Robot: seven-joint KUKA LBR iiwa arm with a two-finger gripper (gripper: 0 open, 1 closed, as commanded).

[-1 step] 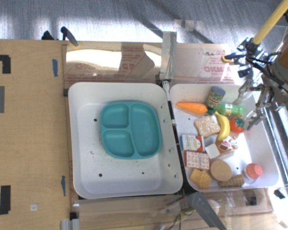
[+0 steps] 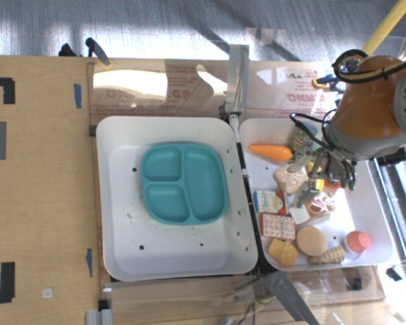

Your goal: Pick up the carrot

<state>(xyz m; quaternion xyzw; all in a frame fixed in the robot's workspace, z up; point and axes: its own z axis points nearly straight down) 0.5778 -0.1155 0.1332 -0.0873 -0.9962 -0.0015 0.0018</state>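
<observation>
Here, carrot (image 2: 271,152) lies at the far left corner of the right bin (image 2: 372,232), long axis roughly level across the view, tip left. Jaws hang just right of it, slightly nearer the camera; their spread cannot be told.

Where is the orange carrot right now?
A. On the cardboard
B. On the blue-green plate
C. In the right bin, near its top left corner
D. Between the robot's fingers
C. The carrot lies in the right bin, up near its top left corner, beside the divider, apart from the teal plate in the left bin, and the gripper is off to its right.
</observation>
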